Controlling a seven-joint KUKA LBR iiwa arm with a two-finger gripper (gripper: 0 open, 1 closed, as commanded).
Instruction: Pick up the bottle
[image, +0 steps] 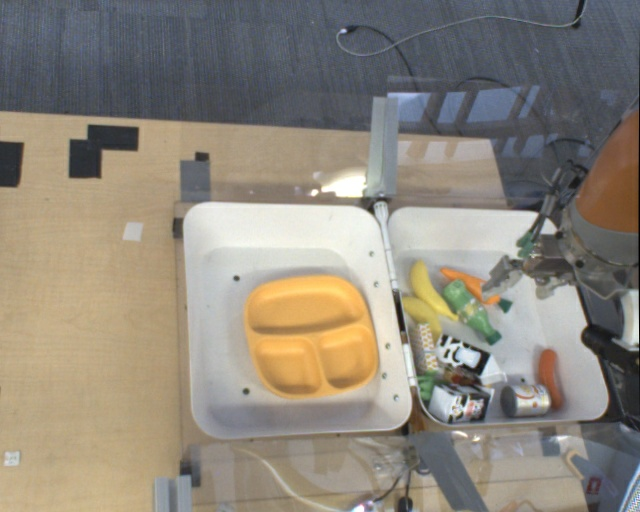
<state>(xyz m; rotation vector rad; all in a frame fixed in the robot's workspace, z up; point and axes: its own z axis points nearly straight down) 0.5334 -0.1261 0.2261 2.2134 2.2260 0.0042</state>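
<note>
No text legible — labels too small, blurred.

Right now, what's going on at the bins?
The arm reaches in over the right bin, its claw hovering just above the green bottle. The bottle lies among a banana, carrot, cans and a sausage. The left bin holds an orange tray.

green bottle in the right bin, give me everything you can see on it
The bottle is green, plastic by its look, with a paler label band around its middle. It lies on its side in the right bin, slanted, one end up-left and the other down-right. The bananas lie against its left side and the carrot lies just above it. The pincer hangs close over its upper end; contact cannot be judged.
</note>
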